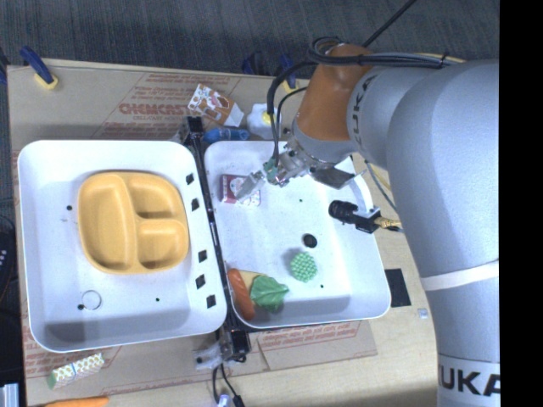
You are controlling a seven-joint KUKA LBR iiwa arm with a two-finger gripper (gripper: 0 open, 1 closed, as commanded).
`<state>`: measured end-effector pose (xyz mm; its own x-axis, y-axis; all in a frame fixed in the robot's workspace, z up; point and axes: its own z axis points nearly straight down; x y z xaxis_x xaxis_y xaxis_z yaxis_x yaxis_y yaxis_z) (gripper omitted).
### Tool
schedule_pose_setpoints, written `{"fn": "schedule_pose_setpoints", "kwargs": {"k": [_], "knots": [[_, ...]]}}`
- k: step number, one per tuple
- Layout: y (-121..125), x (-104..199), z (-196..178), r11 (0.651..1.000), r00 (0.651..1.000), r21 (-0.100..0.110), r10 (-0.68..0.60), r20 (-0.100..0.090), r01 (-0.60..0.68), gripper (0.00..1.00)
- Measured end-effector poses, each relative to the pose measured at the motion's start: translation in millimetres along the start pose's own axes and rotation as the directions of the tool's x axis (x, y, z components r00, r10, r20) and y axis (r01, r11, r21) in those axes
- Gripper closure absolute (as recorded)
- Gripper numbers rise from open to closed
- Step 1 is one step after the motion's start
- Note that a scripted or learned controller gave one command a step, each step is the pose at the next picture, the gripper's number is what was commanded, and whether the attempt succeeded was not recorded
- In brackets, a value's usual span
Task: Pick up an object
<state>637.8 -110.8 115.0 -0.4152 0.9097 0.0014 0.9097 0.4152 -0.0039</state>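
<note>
Two shallow white bins sit side by side on a cardboard-covered desk (127, 91), seen from above at a slant. The left bin (42, 227) holds a yellow divided tray (131, 220). The right bin (356, 270) holds several small things: a red-and-white packet (231, 187) near its upper left, a green knobbly ball (303, 266) toward the front, a small black disc (310, 242) just above that ball, and an orange carrot-like toy with a green leafy piece (257, 293) in the front left corner.

The large grey arm (433, 176), with its orange band (331, 100), reaches in from the right, and its wrist hangs over the back of the right bin. The tool (254, 182) is low in the bin, just beside the red-and-white packet and perhaps touching its right edge. From here I cannot tell whether the tool is spread or pressed together; its tip blurs into the packet and the white floor.

As for progress, nothing appears lifted. Every object lies on the bin floor, and none can be seen between the fingers. The approach looks done, with the packet the likely target. Closing on it and raising it clear are, by my judgement, what is left.
</note>
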Motion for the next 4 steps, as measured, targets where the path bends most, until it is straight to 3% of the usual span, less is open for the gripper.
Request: {"fn": "schedule_pose_setpoints", "kwargs": {"k": [1, 2, 3, 4], "knots": [[-45, 22, 3, 0.994, 0.994, -0.001, 0.109, -0.001, -0.109, 0.00], [21, 0, 23, 0.995, 0.995, -0.002, 0.098, 0.000, -0.098, 0.00], [21, 0, 13, 0.996, 0.996, -0.001, 0.094, 0.000, -0.094, 1.00], [-20, 67, -77, 0.990, 0.990, -0.001, -0.140, 0.001, 0.140, 1.00]]}}
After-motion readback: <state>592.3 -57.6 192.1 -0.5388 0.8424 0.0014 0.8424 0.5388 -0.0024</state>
